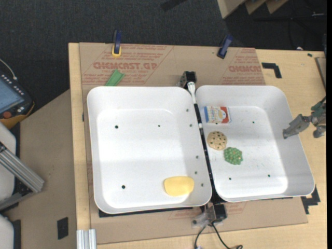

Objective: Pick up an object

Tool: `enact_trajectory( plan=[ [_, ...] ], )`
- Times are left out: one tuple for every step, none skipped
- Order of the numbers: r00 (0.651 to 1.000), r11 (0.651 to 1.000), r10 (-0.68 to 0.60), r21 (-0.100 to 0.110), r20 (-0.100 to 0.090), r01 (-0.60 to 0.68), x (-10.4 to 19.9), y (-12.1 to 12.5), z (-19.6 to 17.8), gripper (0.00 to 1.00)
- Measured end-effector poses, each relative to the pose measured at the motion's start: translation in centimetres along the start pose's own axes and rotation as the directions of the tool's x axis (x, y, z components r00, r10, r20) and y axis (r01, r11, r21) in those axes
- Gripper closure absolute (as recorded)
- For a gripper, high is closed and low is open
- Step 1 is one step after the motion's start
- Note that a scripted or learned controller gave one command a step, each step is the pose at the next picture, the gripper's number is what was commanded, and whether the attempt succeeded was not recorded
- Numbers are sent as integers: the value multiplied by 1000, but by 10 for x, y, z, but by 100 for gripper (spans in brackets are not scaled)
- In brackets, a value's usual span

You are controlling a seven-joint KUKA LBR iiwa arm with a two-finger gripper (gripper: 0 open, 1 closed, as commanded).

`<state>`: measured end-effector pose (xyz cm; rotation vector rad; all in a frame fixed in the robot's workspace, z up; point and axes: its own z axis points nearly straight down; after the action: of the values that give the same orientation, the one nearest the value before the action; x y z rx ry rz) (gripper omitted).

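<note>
- Progress on the pick looks close to nil: we see nothing lifted, and every candidate object lies flat in a bin
- Our claw (302, 124) sits at the far right rim of the right bin (270, 100); we cannot tell how it is set, and we see nothing in it
- Nearest to it, off to its left, lie the green lump (233, 155), the cookie (217, 139) and the small carton (215, 114)
- Farthest from the claw, the yellow piece (179, 185) lies in the left bin (135, 105)
- Left to do, we judge: reach, grasp, lift

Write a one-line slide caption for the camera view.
Gripper at the right bin's right rim; carton, cookie and green piece inside; yellow object in the left bin.
</note>
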<state>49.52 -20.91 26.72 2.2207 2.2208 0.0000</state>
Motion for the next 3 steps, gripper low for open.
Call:
enact_trajectory(
  plan=[
    [1000,1000,-1,-3,2,1,0,1,-11,100],
    [1000,1000,0,-12,6,0,-17,-16,-117,100],
    [1000,1000,-2,9,-5,2,5,1,-14,100]
  ],
)
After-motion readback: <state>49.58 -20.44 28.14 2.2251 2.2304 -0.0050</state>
